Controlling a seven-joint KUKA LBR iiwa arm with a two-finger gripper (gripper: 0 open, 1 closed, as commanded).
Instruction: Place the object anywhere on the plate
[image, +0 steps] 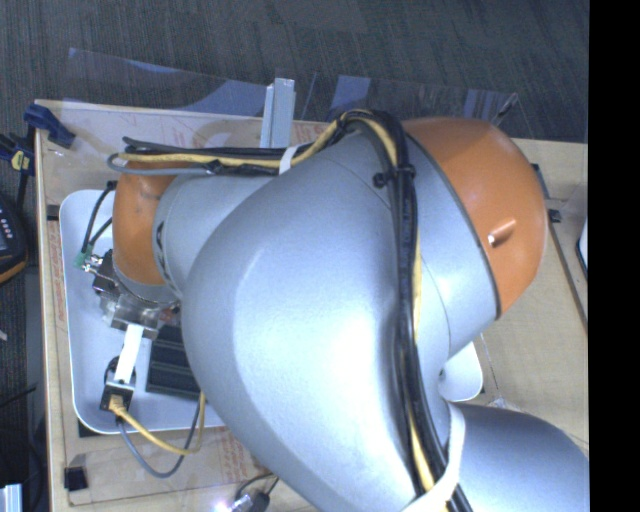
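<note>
The grey arm (330, 330) is leaning across the left bin (70, 300). Its orange band (135, 230) is hanging over the bin's far half, and the gripper (135, 312) is sitting low over the bin's middle. I cannot tell whether the gripper is open, closed or carrying anything, because the arm's own bulk is covering it.

A dark ribbed slab (172, 365) is lying toward the bin's near edge, just beside the gripper. It may be the object, though I cannot tell, and the plate's place is hidden by the arm as well.

As I judge it, the main danger is the arm travelling on with nothing actually gripped, so that nothing reaches the plate. With the gripper sitting this low in the bin, a sideways move may also be shoving the slab along or catching the bin's wall.
</note>
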